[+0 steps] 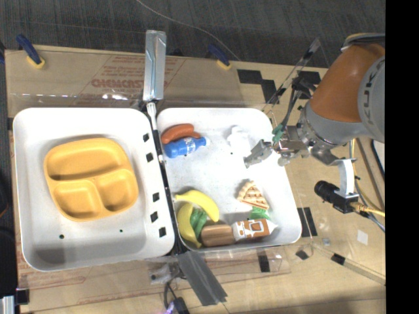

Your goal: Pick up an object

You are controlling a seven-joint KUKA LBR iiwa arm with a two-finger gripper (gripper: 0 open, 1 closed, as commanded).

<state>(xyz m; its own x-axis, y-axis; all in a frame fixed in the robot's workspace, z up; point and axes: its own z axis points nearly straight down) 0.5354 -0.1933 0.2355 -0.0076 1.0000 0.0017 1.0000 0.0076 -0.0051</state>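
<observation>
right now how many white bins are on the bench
2. The left bin holds a yellow tray. The right bin holds the toy food, with the end effector over its right side.

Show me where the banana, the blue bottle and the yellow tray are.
banana (200, 203): camera view, on the middle of its curved yellow body.
blue bottle (181, 148): camera view, on its blue body.
yellow tray (78, 154): camera view, on the floor of its large upper compartment.
</observation>
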